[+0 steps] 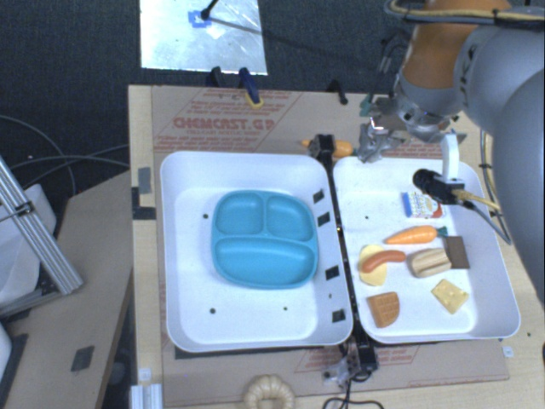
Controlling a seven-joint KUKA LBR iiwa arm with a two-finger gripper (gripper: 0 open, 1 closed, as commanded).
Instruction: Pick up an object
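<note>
**Arm's hand poised at the far rim of the right bin, toy food below**

The grey arm with its orange band reaches in from the right, and its two-finger metal hand hangs over the far-left corner of the right white bin. Whether the fingers are spread or pressed together cannot be told at this angle; nothing is seen between them.

The objects to pick lie in the right bin, nearer the camera than the hand. An orange toy carrot lies across the middle. Just below it a red sausage-shaped piece rests on a yellow curved piece, with a tan bread-like block beside them and a dark brown slab touching that block. A yellow cheese-like wedge and an orange-brown toast-shaped piece sit toward the near edge. A small blue-and-red printed card lies farther back.

The left white bin holds a blue divided plastic plate. Both bins sit on a cardboard-covered table.
</note>
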